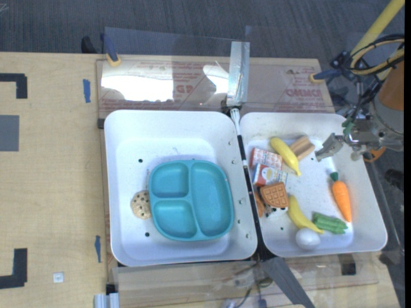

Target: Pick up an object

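Observation:
The right bin [379, 233] holds several toy foods. A carrot [341, 199] lies near its right wall. A banana [286, 154] and a tan roll [302, 147] lie at the back, beside a red and white carton [266, 163]. A waffle [275, 196], a second banana [300, 215], a green vegetable [331, 223] and a white egg [308, 238] sit toward the front. My gripper [350, 149] hangs over the bin's back right part, just above and behind the carrot. It is open, with nothing between its fingers [330, 147].
In the left bin [122, 140] a teal divided plate [191, 199] fills the middle, with a cookie [140, 204] at its left edge. A clear panel [167, 76] and a metal post [238, 72] stand behind the bins. Cables [366, 50] hang at the far right.

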Action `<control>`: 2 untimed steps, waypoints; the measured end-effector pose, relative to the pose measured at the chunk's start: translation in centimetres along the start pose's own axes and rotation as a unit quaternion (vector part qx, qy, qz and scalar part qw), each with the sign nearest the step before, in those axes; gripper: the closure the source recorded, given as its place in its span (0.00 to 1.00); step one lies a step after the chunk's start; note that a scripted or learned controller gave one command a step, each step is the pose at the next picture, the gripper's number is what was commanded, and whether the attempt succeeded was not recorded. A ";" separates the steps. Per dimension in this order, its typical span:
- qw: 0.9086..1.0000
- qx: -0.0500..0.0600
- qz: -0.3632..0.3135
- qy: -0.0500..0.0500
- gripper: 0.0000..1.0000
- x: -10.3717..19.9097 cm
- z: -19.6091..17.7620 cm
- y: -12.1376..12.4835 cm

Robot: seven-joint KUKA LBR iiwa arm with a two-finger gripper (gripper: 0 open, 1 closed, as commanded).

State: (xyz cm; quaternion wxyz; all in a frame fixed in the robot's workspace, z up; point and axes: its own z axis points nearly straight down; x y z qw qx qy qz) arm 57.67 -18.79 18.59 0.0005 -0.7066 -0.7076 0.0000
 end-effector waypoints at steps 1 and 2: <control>1.000 -0.005 0.001 0.004 0.00 -2.1 8.8 -1.9; 1.000 -0.005 0.002 0.001 1.00 -2.3 7.9 -1.9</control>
